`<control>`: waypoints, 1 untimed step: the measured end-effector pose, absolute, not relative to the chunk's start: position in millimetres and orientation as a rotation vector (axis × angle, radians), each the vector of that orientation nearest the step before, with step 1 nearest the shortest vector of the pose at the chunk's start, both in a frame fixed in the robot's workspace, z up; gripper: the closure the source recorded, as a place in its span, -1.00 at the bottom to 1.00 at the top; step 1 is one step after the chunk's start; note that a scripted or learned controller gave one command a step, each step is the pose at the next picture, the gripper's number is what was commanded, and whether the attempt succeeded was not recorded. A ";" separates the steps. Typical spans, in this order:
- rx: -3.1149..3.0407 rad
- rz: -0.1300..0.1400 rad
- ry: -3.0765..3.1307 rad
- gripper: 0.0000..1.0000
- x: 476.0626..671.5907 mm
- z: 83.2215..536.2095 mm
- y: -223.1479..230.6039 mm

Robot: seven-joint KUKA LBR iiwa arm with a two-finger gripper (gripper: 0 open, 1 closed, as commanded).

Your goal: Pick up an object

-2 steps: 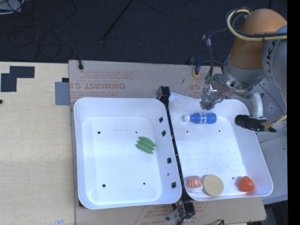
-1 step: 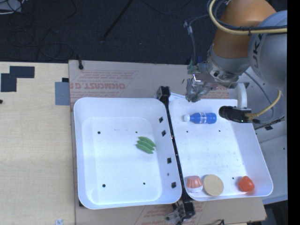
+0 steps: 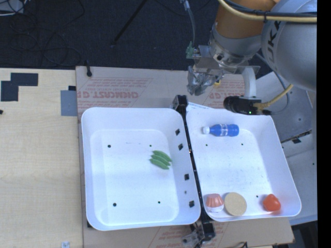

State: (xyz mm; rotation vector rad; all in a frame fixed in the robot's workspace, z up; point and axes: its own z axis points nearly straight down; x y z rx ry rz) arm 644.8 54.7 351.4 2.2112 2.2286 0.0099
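Overhead, the gripper (image 3: 199,88) is hanging beyond the bins' far edge, carrying nothing; whether it is spread or closed is unclear. Likely approach stage: it needs lowering over the blue bottle (image 3: 222,130) lying in the right bin (image 3: 282,154).

Even, bright overhead light washes both white bins (image 3: 93,138) nearly to glare, leaving only faint, soft shadows. Behind the bins the floor (image 3: 103,25) falls dark. The arm (image 3: 289,30) above them appears slightly soft-focused.
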 end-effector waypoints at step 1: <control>2.222 0.004 2.213 1.00 618.3 433.2 -12.7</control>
